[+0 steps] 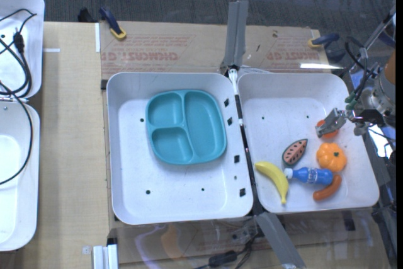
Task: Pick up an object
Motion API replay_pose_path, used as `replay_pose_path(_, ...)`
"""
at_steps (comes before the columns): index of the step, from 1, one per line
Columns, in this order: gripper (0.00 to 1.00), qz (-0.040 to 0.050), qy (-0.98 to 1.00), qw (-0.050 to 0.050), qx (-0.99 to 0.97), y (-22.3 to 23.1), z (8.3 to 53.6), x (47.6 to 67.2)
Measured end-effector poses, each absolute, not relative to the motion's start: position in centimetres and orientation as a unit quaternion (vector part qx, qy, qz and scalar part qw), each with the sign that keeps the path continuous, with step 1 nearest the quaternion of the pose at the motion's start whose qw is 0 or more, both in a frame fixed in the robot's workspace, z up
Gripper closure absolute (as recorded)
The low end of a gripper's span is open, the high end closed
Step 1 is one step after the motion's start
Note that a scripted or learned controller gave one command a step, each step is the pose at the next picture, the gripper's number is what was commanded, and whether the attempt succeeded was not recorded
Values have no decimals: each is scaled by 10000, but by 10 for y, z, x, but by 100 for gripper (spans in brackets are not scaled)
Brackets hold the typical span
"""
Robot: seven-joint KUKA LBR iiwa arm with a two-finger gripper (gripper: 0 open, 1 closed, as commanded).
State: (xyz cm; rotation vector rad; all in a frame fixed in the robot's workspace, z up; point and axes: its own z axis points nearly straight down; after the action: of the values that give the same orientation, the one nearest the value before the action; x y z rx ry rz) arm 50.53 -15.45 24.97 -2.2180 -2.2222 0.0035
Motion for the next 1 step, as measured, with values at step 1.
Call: replay_pose_path(1,0,7,-7067,9,-7075,-126,91,525)
